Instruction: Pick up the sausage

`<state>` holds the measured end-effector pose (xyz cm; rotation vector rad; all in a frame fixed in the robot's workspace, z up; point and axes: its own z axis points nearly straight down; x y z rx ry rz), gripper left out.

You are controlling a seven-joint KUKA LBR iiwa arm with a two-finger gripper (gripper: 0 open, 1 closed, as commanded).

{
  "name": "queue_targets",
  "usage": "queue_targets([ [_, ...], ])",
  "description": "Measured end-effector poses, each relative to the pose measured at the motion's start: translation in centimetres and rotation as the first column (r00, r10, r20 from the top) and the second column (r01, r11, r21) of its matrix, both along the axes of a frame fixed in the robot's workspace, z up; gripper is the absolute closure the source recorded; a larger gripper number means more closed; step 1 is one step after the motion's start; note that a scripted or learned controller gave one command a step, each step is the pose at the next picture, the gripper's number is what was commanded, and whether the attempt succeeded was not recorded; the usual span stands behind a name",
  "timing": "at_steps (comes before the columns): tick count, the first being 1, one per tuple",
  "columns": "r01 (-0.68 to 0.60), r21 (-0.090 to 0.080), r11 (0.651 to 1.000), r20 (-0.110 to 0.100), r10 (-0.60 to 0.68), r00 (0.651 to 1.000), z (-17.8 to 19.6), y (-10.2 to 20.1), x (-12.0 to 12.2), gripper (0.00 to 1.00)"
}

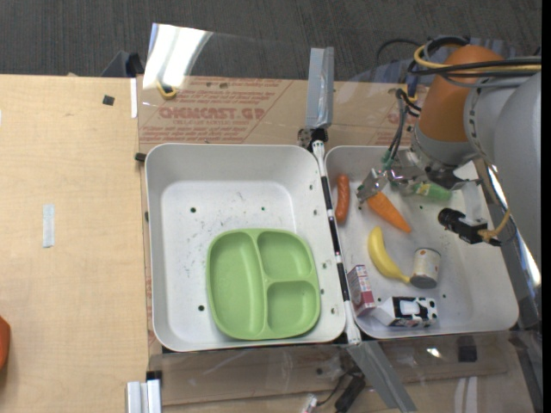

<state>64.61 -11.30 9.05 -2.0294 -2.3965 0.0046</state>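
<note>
The arm [482, 93] reaches into the right bin [482, 304], so this looks like the approach step. Its gripper [379, 185] hovers released, grasping nothing, just right of the sausage [343, 198] by the bin's left wall. Next: shift left, descend. The carrot [392, 211] crowds nearby

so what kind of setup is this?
Likely a lab bin-picking bench: two white bins on a wooden top, toy food such as a sausage and banana, and a robot arm reaching in.

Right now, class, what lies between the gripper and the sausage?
In the camera view, bare white bin floor lies between the gripper and the sausage; the carrot sits just below.
</note>
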Motion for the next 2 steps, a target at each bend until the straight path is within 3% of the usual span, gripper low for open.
queue_targets([
  [1,-0.003,-0.003,1.000,0.000,0.003,1.000,0.9,0.0,0.0,1.00],
  [2,0.050,-0.001,0.999,0.002,-0.050,0.999,17.3,6.9,1.3,1.00],
])
